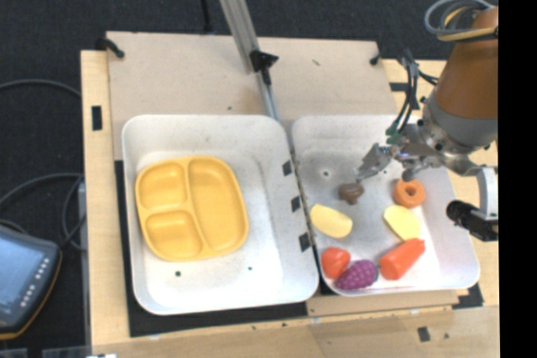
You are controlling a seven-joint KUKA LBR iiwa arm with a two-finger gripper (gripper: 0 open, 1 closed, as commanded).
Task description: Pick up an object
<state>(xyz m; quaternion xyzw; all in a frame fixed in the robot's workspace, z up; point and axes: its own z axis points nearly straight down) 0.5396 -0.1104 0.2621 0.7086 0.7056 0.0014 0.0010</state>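
Observation:
The right bin [336, 138] holds several toy foods. A small brown piece [351, 193] lies near its middle, and an orange ring [409, 194] lies to the right of it. Closer to the front are a yellow piece [331, 221], a second yellow piece [403, 222], a red tomato [336, 261], purple grapes [358, 273] and an orange carrot [402, 257]. My gripper [370, 165] hangs over the right bin, just above and to the right of the brown piece, apart from it. I see nothing held in it.
The left bin [268, 264] carries a yellow divided tray [191, 206]. A slanted metal pole [239, 12] rises behind the bins, ending near their shared wall. The arm's orange band [470, 80] stands over the right bin's far right corner.

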